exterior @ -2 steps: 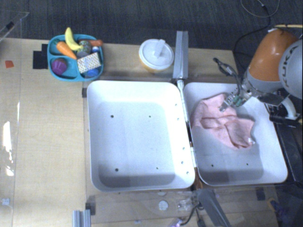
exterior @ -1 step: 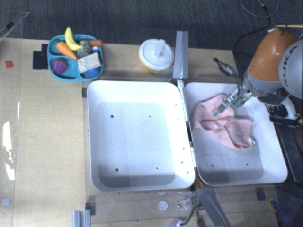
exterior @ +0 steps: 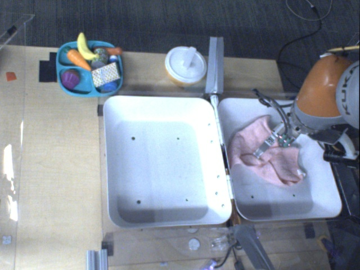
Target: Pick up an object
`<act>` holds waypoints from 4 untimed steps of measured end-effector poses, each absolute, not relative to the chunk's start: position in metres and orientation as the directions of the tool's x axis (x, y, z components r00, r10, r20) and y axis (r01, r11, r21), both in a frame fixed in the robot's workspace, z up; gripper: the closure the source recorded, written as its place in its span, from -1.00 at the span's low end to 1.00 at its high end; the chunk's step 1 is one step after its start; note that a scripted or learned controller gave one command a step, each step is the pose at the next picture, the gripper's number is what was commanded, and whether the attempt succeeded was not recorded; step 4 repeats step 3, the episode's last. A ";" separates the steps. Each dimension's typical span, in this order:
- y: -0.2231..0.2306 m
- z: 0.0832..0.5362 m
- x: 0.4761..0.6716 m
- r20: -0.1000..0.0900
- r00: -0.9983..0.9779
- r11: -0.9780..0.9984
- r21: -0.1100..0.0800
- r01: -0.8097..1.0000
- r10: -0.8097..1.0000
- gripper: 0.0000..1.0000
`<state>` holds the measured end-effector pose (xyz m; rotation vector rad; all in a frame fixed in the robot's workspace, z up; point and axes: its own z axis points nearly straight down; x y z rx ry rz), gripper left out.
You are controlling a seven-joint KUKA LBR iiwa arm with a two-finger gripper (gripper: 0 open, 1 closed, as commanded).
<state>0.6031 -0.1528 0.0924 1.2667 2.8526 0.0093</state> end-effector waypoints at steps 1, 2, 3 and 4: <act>-0.151 0.106 0.607 -0.024 -0.671 0.671 0.022 0.741 0.741 1.00; -0.149 0.118 0.611 -0.032 -0.671 0.672 0.030 0.740 0.740 1.00; -0.121 0.158 0.667 -0.006 -0.419 0.419 0.010 0.908 0.908 1.00; -0.121 0.158 0.667 -0.006 -0.419 0.419 0.010 0.908 0.908 1.00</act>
